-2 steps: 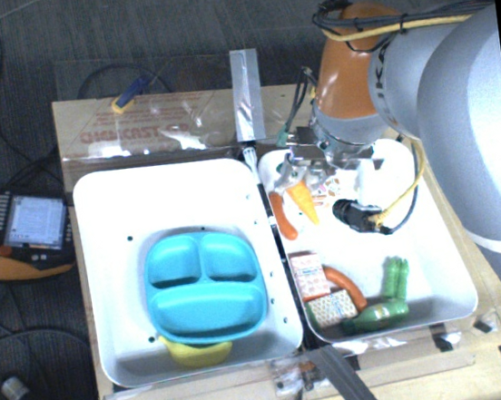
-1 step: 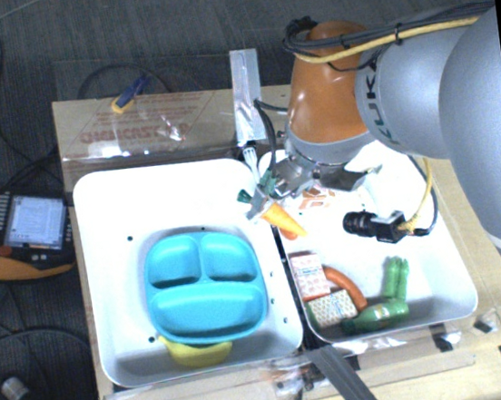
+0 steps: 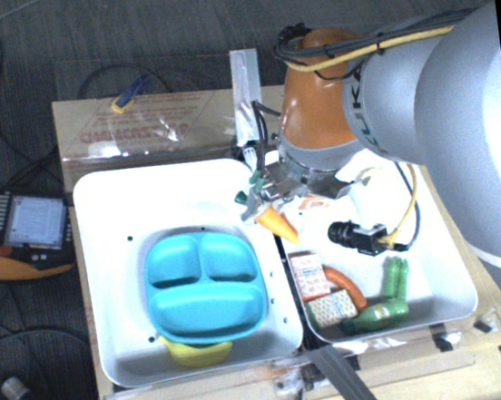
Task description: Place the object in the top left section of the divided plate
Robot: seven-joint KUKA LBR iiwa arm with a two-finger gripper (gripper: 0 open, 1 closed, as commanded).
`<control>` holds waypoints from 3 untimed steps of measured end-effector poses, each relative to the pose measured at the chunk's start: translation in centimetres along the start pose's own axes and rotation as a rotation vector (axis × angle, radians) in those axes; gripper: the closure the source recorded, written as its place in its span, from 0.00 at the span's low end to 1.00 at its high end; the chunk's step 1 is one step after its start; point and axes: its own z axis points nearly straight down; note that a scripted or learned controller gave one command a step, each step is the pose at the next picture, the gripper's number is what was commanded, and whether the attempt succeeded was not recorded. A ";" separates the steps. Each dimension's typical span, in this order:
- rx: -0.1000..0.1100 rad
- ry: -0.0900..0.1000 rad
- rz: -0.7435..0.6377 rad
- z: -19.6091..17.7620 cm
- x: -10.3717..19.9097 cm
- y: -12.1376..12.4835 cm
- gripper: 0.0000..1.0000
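A blue divided plate (image 3: 263,280) lies in the left bin, with two small sections at its far side and one large section at the near side. Its top left section (image 3: 173,260) holds nothing. My gripper (image 3: 263,202) hangs over the wall between the two bins, just right of the plate's far right corner. It is shut on an orange carrot-shaped object (image 3: 280,223), which slants down and to the right from the fingers, above the bin divider.
A yellow object (image 3: 198,354) pokes out from under the plate's near edge. The right bin (image 3: 446,297) holds a red-and-white box (image 3: 308,276), an orange sausage shape (image 3: 346,285), a pale waffle piece (image 3: 331,307) and green vegetables (image 3: 387,297). A black part on a cable (image 3: 354,235) hangs near the wrist.
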 end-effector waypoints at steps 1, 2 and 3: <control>-0.001 -0.002 -0.022 -2.0 8.5 4.4 1.00; 0.003 -0.001 -0.194 9.0 7.2 9.5 1.00; -0.003 -0.005 -0.259 0.9 5.2 8.1 1.00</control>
